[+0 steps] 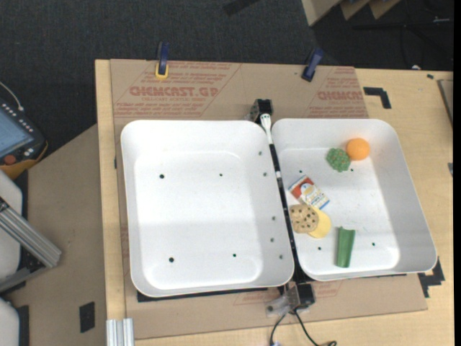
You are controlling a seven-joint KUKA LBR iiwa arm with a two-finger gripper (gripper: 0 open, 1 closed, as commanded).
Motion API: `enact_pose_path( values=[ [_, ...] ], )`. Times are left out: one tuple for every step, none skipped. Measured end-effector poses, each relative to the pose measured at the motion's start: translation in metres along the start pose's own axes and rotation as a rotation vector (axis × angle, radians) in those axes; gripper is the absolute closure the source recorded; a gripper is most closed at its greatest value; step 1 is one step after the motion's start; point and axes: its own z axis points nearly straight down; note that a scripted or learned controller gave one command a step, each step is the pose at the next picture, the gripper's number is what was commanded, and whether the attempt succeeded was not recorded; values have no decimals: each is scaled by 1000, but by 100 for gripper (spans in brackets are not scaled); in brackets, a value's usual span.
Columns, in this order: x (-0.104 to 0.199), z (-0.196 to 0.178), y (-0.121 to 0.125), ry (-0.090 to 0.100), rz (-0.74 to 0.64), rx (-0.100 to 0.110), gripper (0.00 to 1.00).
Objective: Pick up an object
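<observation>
Camera view gives you "CHEMCAST GP" printed on the brown surface (216,85) at upper centre; orange ball (357,148), green block (345,247) and small carton (307,192) lie in the right bin (410,193).

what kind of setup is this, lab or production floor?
Most likely a robotics lab bench for pick tests. Two shallow white bins sit clamped side by side on a protective cardboard sheet, and the right bin holds toy food: an orange ball, a green block, a cookie.
</observation>
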Motion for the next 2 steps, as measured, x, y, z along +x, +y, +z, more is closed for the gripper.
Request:
enact_pose_path(
  values=[
    [0,-4,0,-1,0,-3,100],
    [0,4,0,0,0,0,100]
  ],
)
